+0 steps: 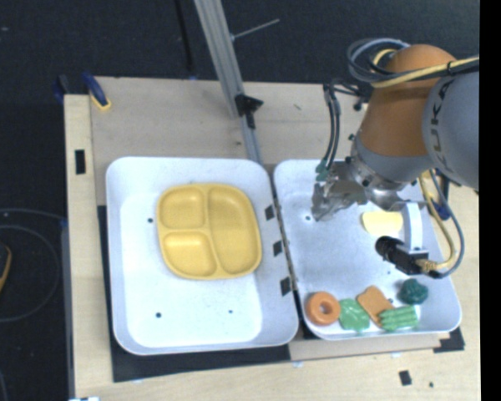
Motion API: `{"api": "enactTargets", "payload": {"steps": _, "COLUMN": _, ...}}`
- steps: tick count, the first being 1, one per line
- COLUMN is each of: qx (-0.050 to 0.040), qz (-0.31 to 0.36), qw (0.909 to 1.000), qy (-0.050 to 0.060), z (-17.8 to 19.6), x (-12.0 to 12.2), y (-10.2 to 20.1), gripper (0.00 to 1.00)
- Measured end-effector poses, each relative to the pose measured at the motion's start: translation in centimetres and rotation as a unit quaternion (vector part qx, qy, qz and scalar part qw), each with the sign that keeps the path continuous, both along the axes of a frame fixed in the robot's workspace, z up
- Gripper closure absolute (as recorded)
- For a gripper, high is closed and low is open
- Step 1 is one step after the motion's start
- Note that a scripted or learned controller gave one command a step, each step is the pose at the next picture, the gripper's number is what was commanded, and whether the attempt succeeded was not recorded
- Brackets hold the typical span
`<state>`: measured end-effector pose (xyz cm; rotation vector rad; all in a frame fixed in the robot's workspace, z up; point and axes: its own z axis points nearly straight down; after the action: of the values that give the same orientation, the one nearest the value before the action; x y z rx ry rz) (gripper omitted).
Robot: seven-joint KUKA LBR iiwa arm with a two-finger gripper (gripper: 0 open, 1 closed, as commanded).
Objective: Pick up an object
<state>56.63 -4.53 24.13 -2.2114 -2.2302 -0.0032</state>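
My gripper (324, 205) hangs over the upper left part of the right bin (334, 257), with nothing visible between its fingers. Along the bin's front edge lie an orange ring (323, 307), a light green piece (352, 315), an orange-brown block (373, 301), a green ridged piece (398, 317) and a dark teal lump (414, 291). A pale yellow piece (382, 221) lies to the right of the gripper, partly under the arm. All these objects sit apart from the gripper.
The left bin (134, 307) holds a yellow divided plate (209, 230). A metal pole (221, 48) slants up from behind the bins. Black cable and a white fitting (411, 245) hang off the arm over the right bin.
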Motion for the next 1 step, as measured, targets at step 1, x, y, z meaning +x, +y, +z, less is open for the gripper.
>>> {"api": "enactTargets", "payload": {"steps": 1, "qx": 0.0003, "qz": 0.000, "qw": 1.0000, "qy": 0.000, "z": 1.08, "x": -1.73, "y": 4.81, "gripper": 1.00}}
